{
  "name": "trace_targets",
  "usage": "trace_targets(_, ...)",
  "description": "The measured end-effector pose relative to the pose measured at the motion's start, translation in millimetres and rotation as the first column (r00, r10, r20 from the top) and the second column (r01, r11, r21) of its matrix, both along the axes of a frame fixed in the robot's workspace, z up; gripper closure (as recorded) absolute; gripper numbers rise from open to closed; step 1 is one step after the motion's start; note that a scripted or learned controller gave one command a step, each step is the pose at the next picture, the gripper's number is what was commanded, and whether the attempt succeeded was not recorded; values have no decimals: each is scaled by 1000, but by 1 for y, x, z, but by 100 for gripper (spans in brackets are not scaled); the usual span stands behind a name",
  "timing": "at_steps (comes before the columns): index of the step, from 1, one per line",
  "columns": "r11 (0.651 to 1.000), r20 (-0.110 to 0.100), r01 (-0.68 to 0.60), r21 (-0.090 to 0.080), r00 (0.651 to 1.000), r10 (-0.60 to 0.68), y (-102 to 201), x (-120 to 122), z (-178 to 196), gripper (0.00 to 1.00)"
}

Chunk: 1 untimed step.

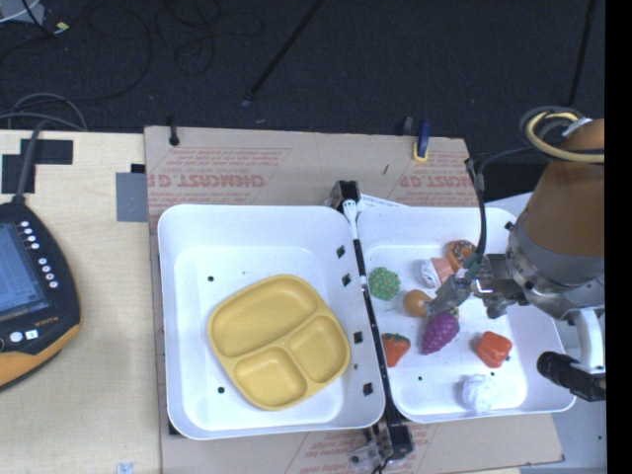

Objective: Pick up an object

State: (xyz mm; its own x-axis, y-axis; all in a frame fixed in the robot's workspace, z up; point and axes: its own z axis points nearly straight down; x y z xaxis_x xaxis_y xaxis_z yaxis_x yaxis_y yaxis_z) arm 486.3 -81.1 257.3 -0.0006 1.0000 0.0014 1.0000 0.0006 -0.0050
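**Over the right bin, gripper low among the toy food**

Above the bench, the camera view looks down on two white bins. Left bin (188, 265) holds a yellow divided plate (278, 340). Right bin (538, 388) holds the loose pieces: a green bumpy ball (384, 283), an orange ball (416, 303), a purple grape bunch (440, 332), a strawberry (395, 349), a red pepper (493, 348), a white crumpled lump (480, 392), and an orange-and-white piece (449, 260) near the back wall.

The arm reaches in from the right, and the gripper (462, 294) sits low just above the grape bunch, beside the orange ball. Whether it is spread or closed I cannot tell, and nothing is visibly held.

My judgement: this is the approach or descent step, with the grapes or the orange ball the likely target. Next, the gripper must settle squarely over one piece; the neighbours are close, so a crooked descent could nudge them.
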Motion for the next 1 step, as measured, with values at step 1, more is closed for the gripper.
trace_targets(1, 1000, -3, 1, 1, 1000, -1, -1, 0, 10, 100)
